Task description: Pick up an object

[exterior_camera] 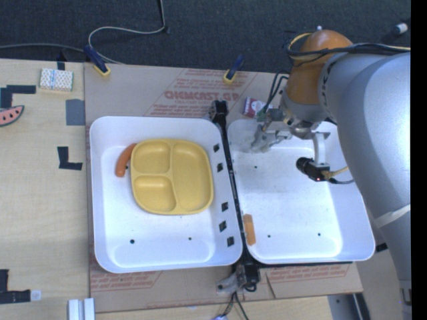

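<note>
While the arm (pixel 373 112) hangs over the right bin (pixel 347 239), the gripper (pixel 265 137) sits at that bin's far-left corner, just beside the divider between the two bins. Fingers there are blurred and small; can't tell how far apart they are, and nothing reads as held between them.

Candidates for pickup:
- small orange piece (pixel 249 229) in the right bin, hard against its left wall, toward the near edge. Long axis runs roughly near-far, parallel to that wall.
- yellow divided plate (pixel 172 176) in the left bin (pixel 107 232), centre-far. Wide, flat, poor target for two fingers.
- orange sausage-like item (pixel 123 160) touching the plate's left rim, long axis also roughly near-far, slightly tilted.

Key relation: the orange piece lies almost straight toward the near edge from the gripper, same bin, same wall line. So my read is that the nearest move is a slide along the left wall toward the camera, then a descent. The sausage item is well apart, across the divider and past the plate.

Risk, as I judge it: the piece hugs the wall, so one finger likely has no room on the wall side. Closing across its short axis means fingers aligned left-right, and the wall blocks that.
</note>
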Robot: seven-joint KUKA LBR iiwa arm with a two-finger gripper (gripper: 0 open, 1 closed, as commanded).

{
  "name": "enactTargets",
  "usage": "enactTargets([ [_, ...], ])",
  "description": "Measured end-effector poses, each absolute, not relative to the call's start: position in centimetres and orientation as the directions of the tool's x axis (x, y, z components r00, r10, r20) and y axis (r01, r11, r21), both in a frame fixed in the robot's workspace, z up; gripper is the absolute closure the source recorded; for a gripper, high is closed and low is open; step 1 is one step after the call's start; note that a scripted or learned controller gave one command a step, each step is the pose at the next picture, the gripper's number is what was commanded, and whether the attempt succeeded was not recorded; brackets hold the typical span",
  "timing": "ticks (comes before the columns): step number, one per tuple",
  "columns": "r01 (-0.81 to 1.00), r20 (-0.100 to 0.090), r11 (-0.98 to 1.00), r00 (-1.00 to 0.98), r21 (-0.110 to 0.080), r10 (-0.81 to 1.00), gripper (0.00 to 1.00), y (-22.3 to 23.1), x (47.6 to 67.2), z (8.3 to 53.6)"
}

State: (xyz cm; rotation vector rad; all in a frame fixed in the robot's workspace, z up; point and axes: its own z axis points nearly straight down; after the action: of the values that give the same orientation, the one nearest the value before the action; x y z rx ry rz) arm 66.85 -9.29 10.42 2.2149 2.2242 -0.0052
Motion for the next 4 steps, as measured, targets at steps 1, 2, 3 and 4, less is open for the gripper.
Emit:
enactTargets([
  [1, 1.000, -0.005, 0.004, -0.004, -0.001, 1.000, 0.00, -9.3, 66.8, 10.4],
  [2, 1.000, -0.002, 0.002, -0.002, 0.000, 1.000, 0.00, -9.3, 66.8, 8.5],
  [3, 1.000, -0.003, 0.003, -0.003, 0.001, 1.000, 1.00, -9.3, 66.9, 9.5],
  [4, 1.000, -0.003, 0.003, -0.003, 0.001, 1.000, 0.00, -9.3, 66.9, 9.5],
])
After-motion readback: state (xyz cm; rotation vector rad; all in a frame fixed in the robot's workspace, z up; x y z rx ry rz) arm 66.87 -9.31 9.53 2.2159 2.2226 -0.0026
